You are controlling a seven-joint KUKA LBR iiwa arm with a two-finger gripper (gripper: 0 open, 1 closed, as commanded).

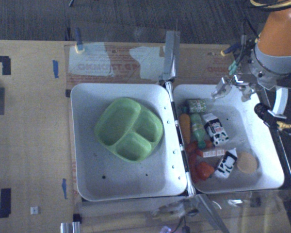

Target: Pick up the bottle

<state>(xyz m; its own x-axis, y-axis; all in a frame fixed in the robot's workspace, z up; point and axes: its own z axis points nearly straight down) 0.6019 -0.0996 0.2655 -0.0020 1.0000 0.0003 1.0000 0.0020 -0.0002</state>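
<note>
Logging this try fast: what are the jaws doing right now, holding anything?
Gripper: cannot be told whether open or closed; it hangs over the right bin's top edge, with nothing seen in it.

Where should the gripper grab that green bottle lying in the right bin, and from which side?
Probably across the middle of the green bottle, coming straight down from above. It lies flat, its long axis running away from the camera, so closing across its narrow width suits it. The carrot lies tight along its left and a black-and-white carton sits close on its right, leaving little room either side.
</note>
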